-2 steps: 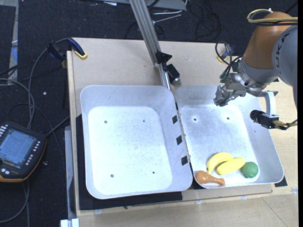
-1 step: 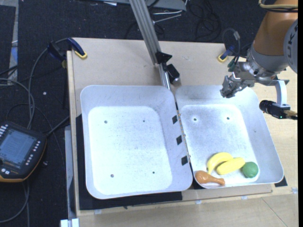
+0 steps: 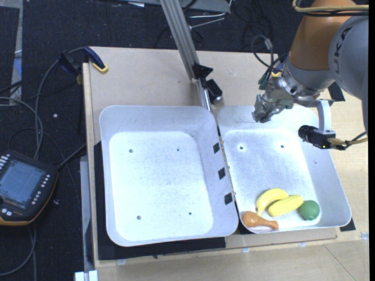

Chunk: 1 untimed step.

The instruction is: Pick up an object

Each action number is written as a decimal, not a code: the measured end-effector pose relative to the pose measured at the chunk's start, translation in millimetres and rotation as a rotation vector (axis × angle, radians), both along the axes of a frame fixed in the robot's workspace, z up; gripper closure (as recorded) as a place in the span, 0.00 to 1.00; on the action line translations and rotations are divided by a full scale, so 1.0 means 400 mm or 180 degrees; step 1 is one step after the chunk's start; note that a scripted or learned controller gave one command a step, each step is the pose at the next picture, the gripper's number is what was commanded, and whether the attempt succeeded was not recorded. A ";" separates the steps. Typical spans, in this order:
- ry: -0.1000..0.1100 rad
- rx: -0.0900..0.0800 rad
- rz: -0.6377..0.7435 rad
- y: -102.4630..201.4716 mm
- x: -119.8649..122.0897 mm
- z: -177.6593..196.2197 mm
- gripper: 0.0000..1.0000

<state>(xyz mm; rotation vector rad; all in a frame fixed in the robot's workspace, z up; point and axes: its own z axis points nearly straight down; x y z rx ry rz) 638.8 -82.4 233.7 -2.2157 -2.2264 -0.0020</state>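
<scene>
In the camera view, the grey arm (image 3: pixel 331 45) with its orange band is reaching in from the right and hanging over the far right part of the tabletop (image 3: pixel 146 78). Its tool (image 3: pixel 265 111) is hovering above the far rim of the right bin (image 3: pixel 325 168), near that bin's far left corner. Whether the tool is apart or together cannot be told from this slant; nothing is showing between its tips.

The objects are lying well apart from the tool, gathered along the near edge of the right bin. A yellow banana (image 3: pixel 270 198) is curving beside a second yellow piece (image 3: pixel 288 205), the two touching. A green ball (image 3: pixel 309 210) is sitting just beside them toward the bin's near right corner. An orange drumstick-shaped toy (image 3: pixel 259 220) is resting against the near rim, just in front of the banana.

The left bin (image 3: pixel 158 174) is lying side by side with the right one, their inner rims meeting along the middle of the tabletop. A handheld control pad (image 3: pixel 20 186) is lying on the floor past the tabletop's left edge.
</scene>
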 end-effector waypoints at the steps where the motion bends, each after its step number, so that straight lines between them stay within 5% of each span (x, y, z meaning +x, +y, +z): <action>1: 0.0004 0.0000 -0.0001 0.128 0.022 -0.025 1.00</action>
